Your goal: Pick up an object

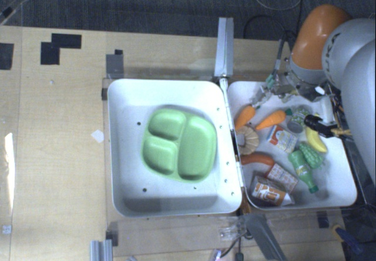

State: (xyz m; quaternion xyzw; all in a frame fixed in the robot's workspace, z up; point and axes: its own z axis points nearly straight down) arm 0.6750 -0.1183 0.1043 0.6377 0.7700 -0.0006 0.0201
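Carrot (271, 119) lies slantwise (tip toward upper right)

two white bins (117, 136), one green divided tray (179, 143), two carrots (271, 119), one banana (317, 141), one green bottle (302, 166)

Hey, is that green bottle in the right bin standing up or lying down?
Lying down. The green bottle rests on its side on the right bin's floor, its length slanting toward the bottom right, beside the banana.

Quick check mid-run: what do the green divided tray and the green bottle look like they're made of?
The green divided tray looks like moulded plastic, matte, with soft rounded compartments and even colour. The green bottle seems translucent plastic with a slight sheen, though it is too small to be sure.
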